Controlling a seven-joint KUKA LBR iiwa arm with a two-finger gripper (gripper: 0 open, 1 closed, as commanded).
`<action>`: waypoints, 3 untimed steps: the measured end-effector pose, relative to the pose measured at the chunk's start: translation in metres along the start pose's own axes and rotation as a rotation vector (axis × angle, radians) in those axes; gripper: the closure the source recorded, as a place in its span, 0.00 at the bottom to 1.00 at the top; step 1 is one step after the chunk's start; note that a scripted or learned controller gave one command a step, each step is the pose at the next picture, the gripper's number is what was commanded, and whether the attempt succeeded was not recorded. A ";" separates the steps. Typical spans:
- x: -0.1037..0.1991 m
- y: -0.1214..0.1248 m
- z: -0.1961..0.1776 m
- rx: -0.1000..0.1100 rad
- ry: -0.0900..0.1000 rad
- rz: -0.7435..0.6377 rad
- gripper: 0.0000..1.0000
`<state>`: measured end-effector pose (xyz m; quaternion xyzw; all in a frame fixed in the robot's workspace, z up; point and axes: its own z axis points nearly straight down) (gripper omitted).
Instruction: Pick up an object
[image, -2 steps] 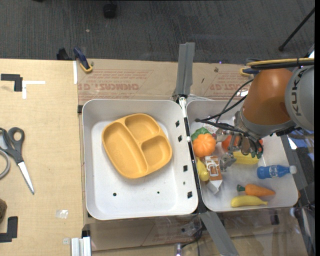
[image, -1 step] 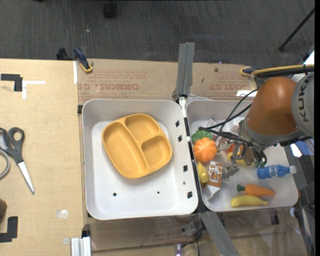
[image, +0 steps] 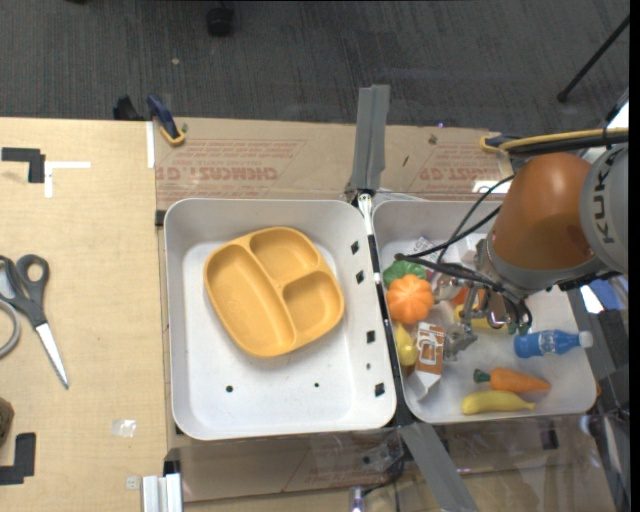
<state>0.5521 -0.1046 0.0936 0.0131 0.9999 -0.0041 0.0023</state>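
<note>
Objects for the picking lie in the right bin (image: 575, 400), and none of them is lifted yet. The gripper (image: 468, 325) hangs low over the middle of this bin, close to the small box with a brown and white label (image: 430, 350) and the orange pumpkin-like toy (image: 410, 298). How the jaws stand I cannot tell, because cables and the metal parts of the wrist cover them, and I see no object between them.

In my judgement the step in hand is the approach or the descent for a grasp. The next move calls for choosing one object that stands free enough, placing the jaws on both sides of it and closing them before lifting. The things near the left wall of the right bin are crowded, so a clean grasp there looks difficult.

The right bin also holds a blue bottle (image: 548, 343) near its right edge, a carrot (image: 515, 380) and a yellow banana (image: 497, 402) near its front edge, and something yellow (image: 405, 346) by its left wall.

The left bin (image: 200, 400) holds an orange divided plate (image: 274, 290) with three compartments, lying toward its back-left part; nothing lies in the compartments.
</note>
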 end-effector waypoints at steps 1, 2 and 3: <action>0.029 0.002 0.000 -0.001 -0.002 0.246 0.00; -0.033 0.006 -0.003 -0.004 -0.003 0.270 0.00; -0.019 -0.030 0.000 -0.007 0.001 0.311 0.00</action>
